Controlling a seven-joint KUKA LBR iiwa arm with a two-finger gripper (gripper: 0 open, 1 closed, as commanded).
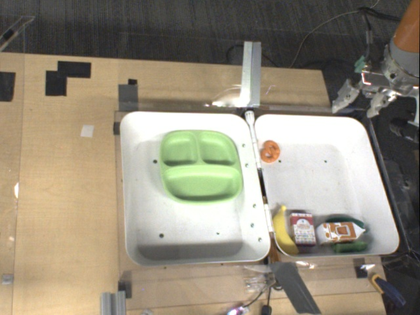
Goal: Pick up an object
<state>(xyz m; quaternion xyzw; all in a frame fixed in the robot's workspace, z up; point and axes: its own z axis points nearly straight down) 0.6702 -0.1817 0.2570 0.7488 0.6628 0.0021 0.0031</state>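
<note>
My gripper (pixel 360 102) hangs at the upper right, just past the far right corner of the right bin (pixel 328 176), open with nothing between its fingers (pixel 344 98). Inside that bin, a small orange round object (pixel 270 151) lies by the far left wall. Along the near wall lie a yellow banana (pixel 282 230), a small maroon carton (pixel 301 228), a brown and white carton (pixel 338 230) and a dark green item (pixel 349 245), packed close together. All of them sit well below and left of the gripper.
The left bin (pixel 141 195) holds a green divided plate (pixel 200 165). A metal post (pixel 252 71) rises behind the seam between the bins. Cables trail across the dark floor at the upper right.
</note>
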